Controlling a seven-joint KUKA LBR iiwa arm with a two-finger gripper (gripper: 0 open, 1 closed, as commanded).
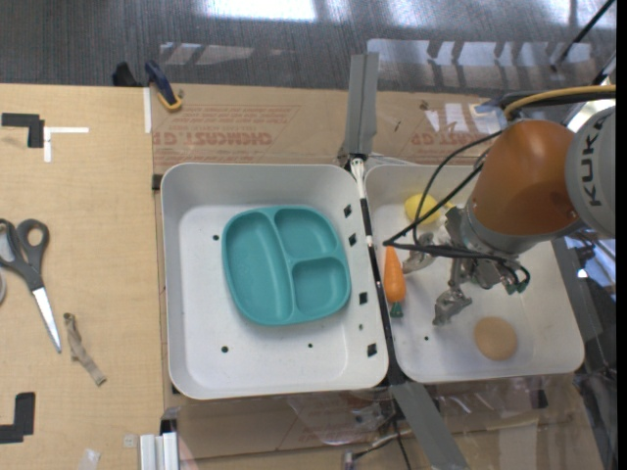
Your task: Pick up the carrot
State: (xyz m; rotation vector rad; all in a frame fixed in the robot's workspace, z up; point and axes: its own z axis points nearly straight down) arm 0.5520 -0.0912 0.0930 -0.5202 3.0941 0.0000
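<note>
The orange carrot point(393, 276), with a green stub at its near end, lies in the right bin point(549, 360) against its left wall. My gripper point(452, 305) hangs over the middle of that bin, right of the carrot and apart from it. Nothing shows between its fingers. The arm's orange band hides the back of the bin.
A yellow item point(421, 207) sits at the right bin's back, partly behind the arm. A tan round item point(496, 339) lies near the front right. The left bin point(186, 262) holds a teal divided plate point(287, 263). Scissors point(34, 262) lie on the bench at far left.
</note>
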